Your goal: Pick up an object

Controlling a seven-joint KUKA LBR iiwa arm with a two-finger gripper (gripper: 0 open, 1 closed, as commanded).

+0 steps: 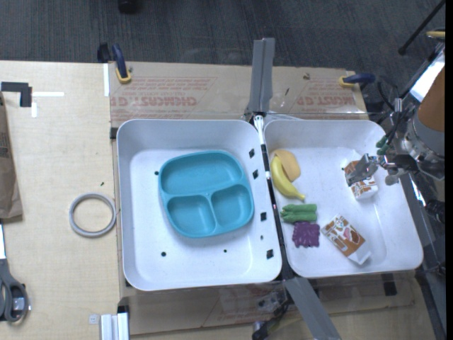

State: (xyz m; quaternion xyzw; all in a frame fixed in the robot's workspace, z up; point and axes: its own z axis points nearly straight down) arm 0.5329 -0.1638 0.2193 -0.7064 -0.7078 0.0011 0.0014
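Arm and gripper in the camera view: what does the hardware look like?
The gripper is small, silvery-grey metal with thin fingers, mounted on a darker grey and black wrist block. Behind it, at the frame's right edge, part of the arm shows as a rounded orange-brown section beneath a pale grey-white surface. Thin dark cables run near the wrist, with a small green part beside them. No readable markings.

Clutter on the tabletop (56,154) beside the bins
A grey ring (93,214) lies left of the bins; scissors (12,296) sit at the left edge, blue clamps (119,61) behind
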